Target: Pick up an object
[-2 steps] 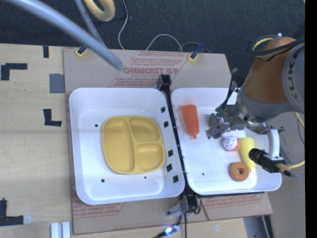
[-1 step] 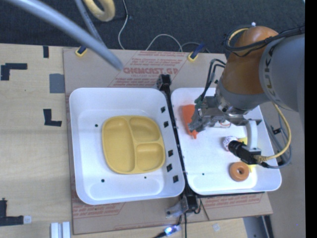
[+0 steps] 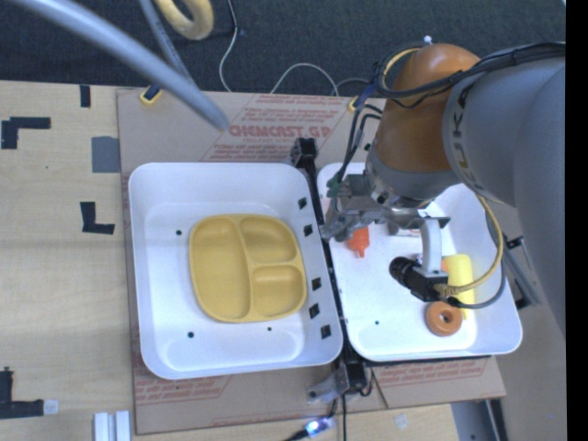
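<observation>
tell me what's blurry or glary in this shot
Camera view: the grey bar crossing the top left is soft and out of focus; the yellow tray is sharp; the white bins look bright but keep their edges; the arm shades the right bin.

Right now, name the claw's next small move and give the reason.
Probably a short descent straight down: the claw sits in the right bin directly over the small orange object, which lies on the bin floor near the divider. Its grip state is unclear.
</observation>
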Action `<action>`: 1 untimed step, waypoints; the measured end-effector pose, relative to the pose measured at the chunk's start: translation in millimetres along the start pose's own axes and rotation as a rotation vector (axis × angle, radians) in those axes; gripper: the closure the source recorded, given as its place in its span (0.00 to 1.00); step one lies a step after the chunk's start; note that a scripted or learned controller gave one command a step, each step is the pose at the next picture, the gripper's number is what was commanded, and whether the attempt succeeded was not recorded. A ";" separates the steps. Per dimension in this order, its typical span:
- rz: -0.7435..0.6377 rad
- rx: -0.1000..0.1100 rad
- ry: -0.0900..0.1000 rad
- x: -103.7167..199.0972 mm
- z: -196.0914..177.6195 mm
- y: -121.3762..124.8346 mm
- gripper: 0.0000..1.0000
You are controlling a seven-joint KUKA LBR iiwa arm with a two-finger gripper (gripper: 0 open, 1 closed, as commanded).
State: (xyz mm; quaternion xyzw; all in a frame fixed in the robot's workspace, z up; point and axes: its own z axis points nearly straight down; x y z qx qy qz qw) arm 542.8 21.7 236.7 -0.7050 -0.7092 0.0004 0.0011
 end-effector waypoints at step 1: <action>-0.001 -0.001 0.001 53.6 -3.2 20.8 1.00</action>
